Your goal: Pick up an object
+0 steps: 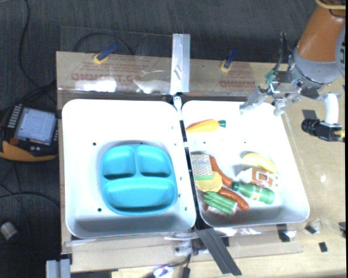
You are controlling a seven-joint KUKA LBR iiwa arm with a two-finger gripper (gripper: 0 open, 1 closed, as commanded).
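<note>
Toy food (pixel 232 187) crowds the right bin's (pixel 290 155) near half, well apart from the gripper (pixel 271 99), which hangs spread and holding nothing above the far rim; the carrot (pixel 203 125), lying left-right, sits closest, to its near-left.

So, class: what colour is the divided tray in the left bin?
Light blue tray, seen clearly in the camera view.

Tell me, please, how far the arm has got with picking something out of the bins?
Nothing looks picked yet. The gripper hangs above the far rim of the right bin, apart from the toys. The carrot, the green bottle and the pile beside it lie in that bin. Descent, grasp and lift are left.
</note>
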